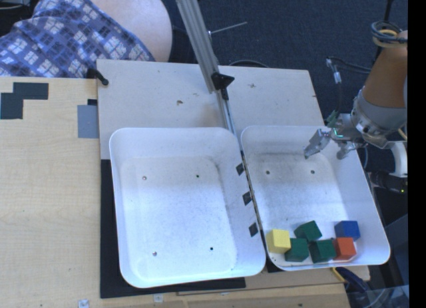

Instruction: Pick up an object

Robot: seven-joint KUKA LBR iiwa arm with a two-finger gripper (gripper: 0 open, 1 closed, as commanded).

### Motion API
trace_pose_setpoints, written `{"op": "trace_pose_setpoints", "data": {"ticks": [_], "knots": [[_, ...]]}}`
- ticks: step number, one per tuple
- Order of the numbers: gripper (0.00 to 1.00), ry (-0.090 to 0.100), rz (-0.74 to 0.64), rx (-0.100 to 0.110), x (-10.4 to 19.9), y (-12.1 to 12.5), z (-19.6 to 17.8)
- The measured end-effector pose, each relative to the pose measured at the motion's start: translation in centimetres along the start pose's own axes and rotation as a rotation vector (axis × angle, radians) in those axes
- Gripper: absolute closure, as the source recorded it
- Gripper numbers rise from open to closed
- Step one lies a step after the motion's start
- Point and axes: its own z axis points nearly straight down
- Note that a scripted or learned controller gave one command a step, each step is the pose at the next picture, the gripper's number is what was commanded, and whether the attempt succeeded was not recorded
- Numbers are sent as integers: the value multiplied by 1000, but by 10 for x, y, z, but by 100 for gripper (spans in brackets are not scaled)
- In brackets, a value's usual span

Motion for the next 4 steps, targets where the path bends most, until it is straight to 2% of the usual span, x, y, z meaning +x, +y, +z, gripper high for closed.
{"op": "trace_pose_setpoints", "data": {"ticks": [1, 2, 3, 4], "knots": [[0, 3, -1, 3, 52, -41, 1], [0, 2, -1, 0, 92, -79, -32], [0, 0, 1, -1, 102, -60, -23], [0, 2, 0, 5, 144, -82, 9]]}}
